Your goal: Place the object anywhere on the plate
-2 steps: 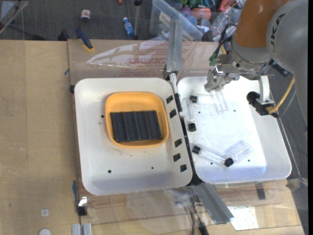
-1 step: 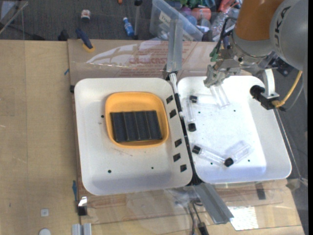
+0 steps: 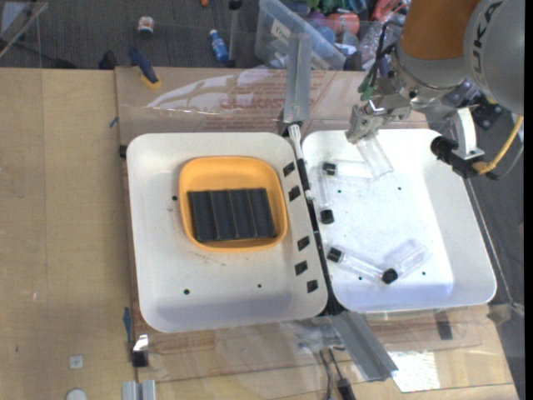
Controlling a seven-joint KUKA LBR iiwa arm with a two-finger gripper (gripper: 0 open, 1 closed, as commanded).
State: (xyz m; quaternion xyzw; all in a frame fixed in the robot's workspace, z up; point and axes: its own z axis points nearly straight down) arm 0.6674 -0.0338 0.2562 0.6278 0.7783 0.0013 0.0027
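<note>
From the overhead camera view, you have the two white bins side by side. In the left bin sits the orange plate, squarish with rounded corners, and on it lies a dark ribbed block covering most of the plate's floor.

Look to the right bin. The task's objects here are clear plastic tubes with black caps. One tube lies at about 11 o'clock in that bin, its cap toward the divider. Two more rest toward 6 o'clock: a tube with its cap pointing left, and another tube angled beside it, their ends close together near a black cap. A loose black cap sits at 9 o'clock by the divider.

The gripper hangs at the bin's 12 o'clock edge, under the grey arm and its orange band. A clear piece reaches down from it toward the upper tube, but you cannot tell from this angle how far apart its grasp is or whether it has hold of anything.

Beyond the bench, at 12 o'clock, stands a clear tub of colourful items.
</note>
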